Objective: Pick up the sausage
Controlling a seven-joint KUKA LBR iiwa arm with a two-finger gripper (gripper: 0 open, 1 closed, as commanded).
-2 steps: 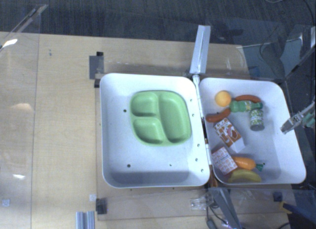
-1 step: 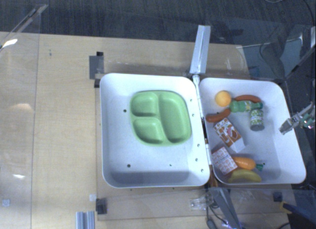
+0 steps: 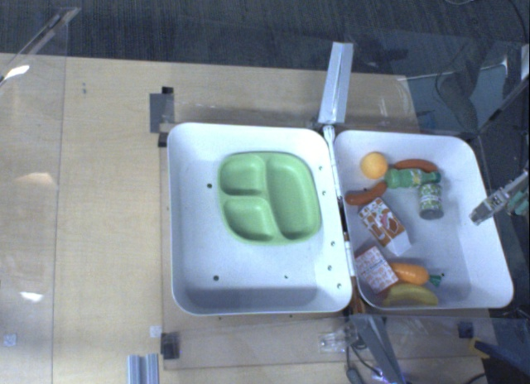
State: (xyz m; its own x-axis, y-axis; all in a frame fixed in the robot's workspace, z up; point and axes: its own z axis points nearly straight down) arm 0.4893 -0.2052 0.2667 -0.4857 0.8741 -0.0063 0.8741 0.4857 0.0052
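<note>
Beside the orange ball, the sausage lies well apart from the tool, grip state unclear.

Green tray in left bin, sausage — right bin

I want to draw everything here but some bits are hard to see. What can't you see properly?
- The tool: cut off by the camera view's right edge, and blurry.
- The second sausage: partly covered by the green bottle.
- The banana: partly tucked under the carrot.
- The printing on the two snack packets and the small can: too small to read.
</note>
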